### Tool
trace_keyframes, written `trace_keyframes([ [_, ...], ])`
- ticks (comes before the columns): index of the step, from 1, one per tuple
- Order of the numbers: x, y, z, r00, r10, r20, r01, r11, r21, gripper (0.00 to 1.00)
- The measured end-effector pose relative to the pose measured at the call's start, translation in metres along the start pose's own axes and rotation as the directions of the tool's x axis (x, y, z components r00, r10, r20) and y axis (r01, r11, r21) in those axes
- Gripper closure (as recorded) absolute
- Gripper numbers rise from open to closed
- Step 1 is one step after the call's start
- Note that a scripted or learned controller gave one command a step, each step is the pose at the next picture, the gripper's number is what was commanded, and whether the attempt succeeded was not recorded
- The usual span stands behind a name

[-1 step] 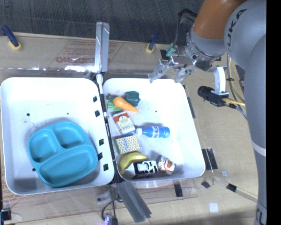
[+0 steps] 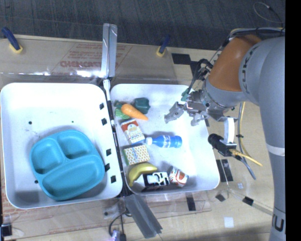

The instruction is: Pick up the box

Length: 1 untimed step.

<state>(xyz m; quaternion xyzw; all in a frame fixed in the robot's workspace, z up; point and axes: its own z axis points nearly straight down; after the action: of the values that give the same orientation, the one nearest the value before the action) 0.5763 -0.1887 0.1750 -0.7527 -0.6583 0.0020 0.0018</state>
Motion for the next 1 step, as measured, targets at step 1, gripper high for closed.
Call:
trace_keyframes([
  [1, -0.0095, -0.0315, 0.0841, 0.998, 0.062, -0.001, -0.062, 0.998, -0.001, 0.00],
])
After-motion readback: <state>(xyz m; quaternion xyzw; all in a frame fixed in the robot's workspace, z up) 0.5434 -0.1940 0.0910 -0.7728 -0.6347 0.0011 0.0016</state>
